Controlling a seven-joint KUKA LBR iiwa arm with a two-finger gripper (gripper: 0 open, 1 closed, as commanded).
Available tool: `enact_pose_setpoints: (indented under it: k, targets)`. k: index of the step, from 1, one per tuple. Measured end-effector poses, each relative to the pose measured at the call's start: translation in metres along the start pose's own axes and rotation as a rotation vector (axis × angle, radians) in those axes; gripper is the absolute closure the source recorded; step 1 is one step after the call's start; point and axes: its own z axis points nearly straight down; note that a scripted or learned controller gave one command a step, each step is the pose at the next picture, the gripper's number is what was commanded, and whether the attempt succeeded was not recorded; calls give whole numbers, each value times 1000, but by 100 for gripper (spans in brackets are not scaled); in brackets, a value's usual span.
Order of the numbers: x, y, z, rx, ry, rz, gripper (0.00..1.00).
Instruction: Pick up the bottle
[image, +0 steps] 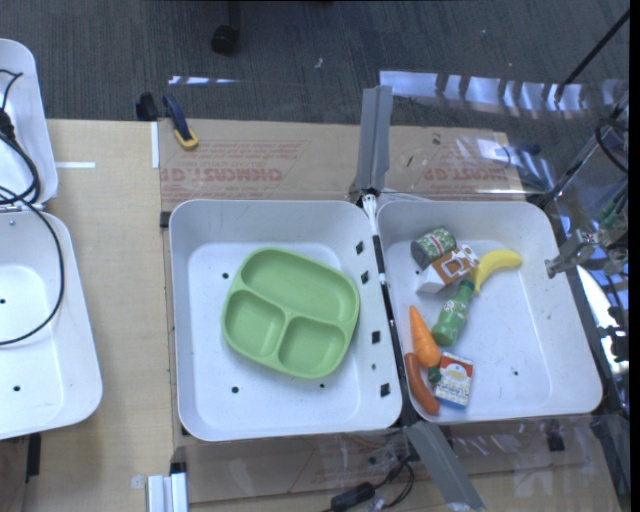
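Observation:
The green bottle lies on its side in the right bin, tilted, with its neck pointing up and to the right towards the banana. Its lower end touches the orange carrot. Its upper end rests against a small white and brown carton.
A green can stands at the back of the right bin. A red sausage and a small juice box lie at its front left. The left bin holds a green divided plate. The right bin's right half is bare white floor.

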Motion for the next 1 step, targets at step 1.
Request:
enact_pose_setpoints:
  k: [1]
  targets:
    - [23, 52, 121, 1, 1, 286, 0]
